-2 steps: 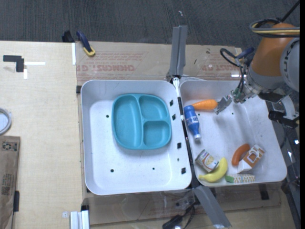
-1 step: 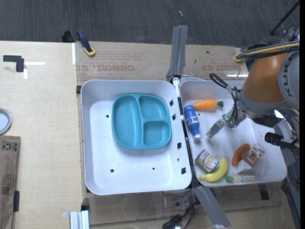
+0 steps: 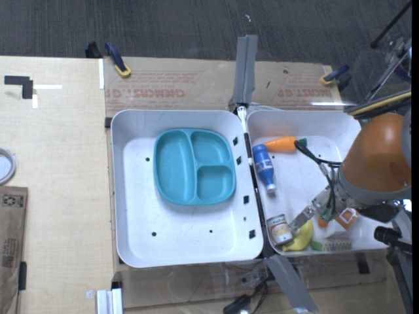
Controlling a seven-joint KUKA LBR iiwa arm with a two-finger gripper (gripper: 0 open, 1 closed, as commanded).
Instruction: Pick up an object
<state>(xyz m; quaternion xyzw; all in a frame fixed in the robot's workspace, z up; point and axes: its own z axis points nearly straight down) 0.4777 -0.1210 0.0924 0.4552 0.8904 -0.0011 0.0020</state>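
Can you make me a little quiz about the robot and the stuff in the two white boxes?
1. True or false: the teal plate lies in the left bin.
2. Which thing lies closest to the divider between the bins? A) the blue bottle B) the toy carrot C) the banana
3. Fill in: the small can sits right next to the ______.

Key:
1. True.
2. A, the blue bottle.
3. Banana; they lie together near the front edge of the right bin, close to the gripper.
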